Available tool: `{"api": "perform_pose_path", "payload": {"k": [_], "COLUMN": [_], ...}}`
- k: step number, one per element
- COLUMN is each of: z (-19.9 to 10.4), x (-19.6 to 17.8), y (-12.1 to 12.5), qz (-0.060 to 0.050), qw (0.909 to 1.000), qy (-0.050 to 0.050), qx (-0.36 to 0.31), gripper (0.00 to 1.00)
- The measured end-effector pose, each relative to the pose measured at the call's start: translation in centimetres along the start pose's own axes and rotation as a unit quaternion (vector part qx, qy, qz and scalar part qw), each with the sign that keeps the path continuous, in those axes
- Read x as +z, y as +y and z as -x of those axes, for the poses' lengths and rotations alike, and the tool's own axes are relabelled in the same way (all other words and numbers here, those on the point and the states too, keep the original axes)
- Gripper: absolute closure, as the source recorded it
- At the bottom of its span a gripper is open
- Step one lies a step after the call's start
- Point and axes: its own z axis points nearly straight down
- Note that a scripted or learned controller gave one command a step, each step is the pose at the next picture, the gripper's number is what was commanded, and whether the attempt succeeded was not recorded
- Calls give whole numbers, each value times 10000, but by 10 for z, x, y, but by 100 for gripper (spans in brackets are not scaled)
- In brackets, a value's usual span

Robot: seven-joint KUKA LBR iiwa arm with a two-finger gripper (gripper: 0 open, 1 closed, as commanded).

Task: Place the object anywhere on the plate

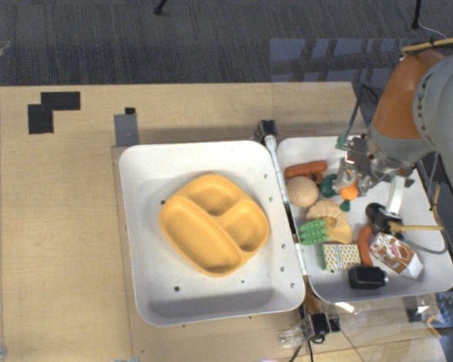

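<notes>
Hovering low over the right bin [442, 277], the gripper [359, 176] sits among crowded toy food, presumably choosing one to lift; whether it grips anything I cannot tell. The yellow divided plate [214, 224] waits bare in the left bin [149, 298], ready to receive.

Smooth, glossy yellow plastic plate [214, 224]; matt white plastic bins [153, 297]; pale, matt wood-grain bench [53, 250]; printed carton [394, 253].
</notes>
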Motion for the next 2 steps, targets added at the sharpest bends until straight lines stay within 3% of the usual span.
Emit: {"api": "perform_pose_path", "payload": {"k": [1, 2], "z": [-63, -142], "x": [-112, -114], "y": [-35, -69], "qz": [78, -10], "qw": [9999, 9944], "qy": [54, 19], "qx": [144, 1060], "gripper": [100, 100]}}
